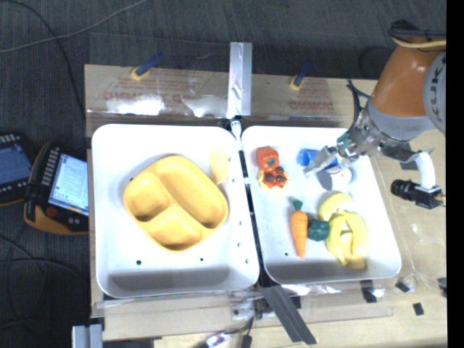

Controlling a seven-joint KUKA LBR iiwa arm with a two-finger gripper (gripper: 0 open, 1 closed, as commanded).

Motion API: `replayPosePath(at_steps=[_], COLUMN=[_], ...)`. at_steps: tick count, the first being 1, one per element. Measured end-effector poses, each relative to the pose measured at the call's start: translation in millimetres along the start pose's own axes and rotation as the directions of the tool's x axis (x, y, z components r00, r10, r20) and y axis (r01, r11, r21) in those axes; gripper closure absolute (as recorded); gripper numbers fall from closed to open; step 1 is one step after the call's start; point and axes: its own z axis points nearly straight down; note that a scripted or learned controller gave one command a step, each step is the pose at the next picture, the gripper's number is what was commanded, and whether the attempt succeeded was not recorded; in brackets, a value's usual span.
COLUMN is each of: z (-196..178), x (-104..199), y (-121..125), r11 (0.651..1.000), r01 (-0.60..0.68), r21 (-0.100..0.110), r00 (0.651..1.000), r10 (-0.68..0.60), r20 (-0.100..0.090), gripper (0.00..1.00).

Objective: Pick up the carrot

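The small orange plastic carrot with a green leafy top point(299, 228) lies in the right-hand shallow white bin point(384, 263), near its middle, pointing toward the front wall. A dark green toy vegetable point(318, 229) touches its right side, and the bunch of yellow plastic bananas point(344, 230) sits just beyond that. The metal two-finger claw point(328, 159) hovers over the bin's back right part, beside a small blue object point(307, 156); I cannot tell whether it is open or closed. The carrot looks light, stiff and smooth, likely slippery, so its thicker upper body seems the best place to pinch. Its left side is open floor; the right is crowded.
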Motion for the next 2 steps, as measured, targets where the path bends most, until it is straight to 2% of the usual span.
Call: replayPosePath(at_steps=[1,2], z=[61.0,9.5], x=[32.5,-2.0], y=[-46.7,-1.1], r11=[0.997,0.924], r01=[-0.083,-0.382], r21=[0.001,0.001], r00=[0.997,0.924], r10=[0.083,0.382], r20=[0.0,0.002], gripper=[0.0,0.0])
